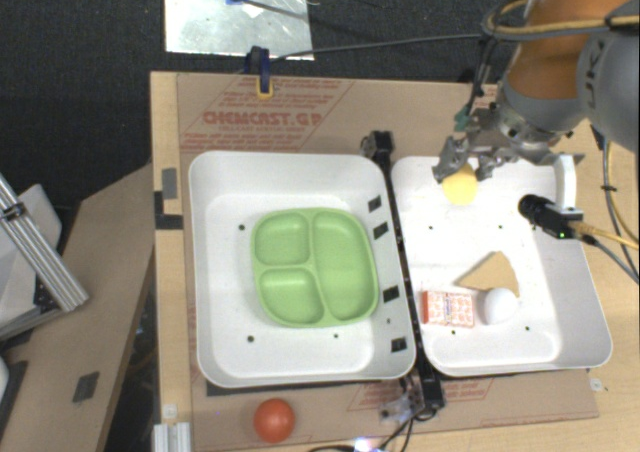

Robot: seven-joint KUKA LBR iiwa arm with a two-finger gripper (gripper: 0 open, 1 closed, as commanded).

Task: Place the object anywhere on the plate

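A small yellow ball (460, 187) is sitting between the fingers of the jaws (463, 172), which are closing on it from either side at about twelve o'clock over the right bin (580, 325), the ball appearing lifted off the bin floor. The green plate (314, 267), split into compartments, is lying in the middle of the left bin (215, 240), well apart at the ball's eight o'clock. Toward the right bin's six o'clock, a tan wedge (490, 270), a white ball (498, 305) and a red-and-white box (447, 308) are resting close together, while an orange ball (273, 419) is lying on the bench (120, 270) at the left bin's six o'clock.
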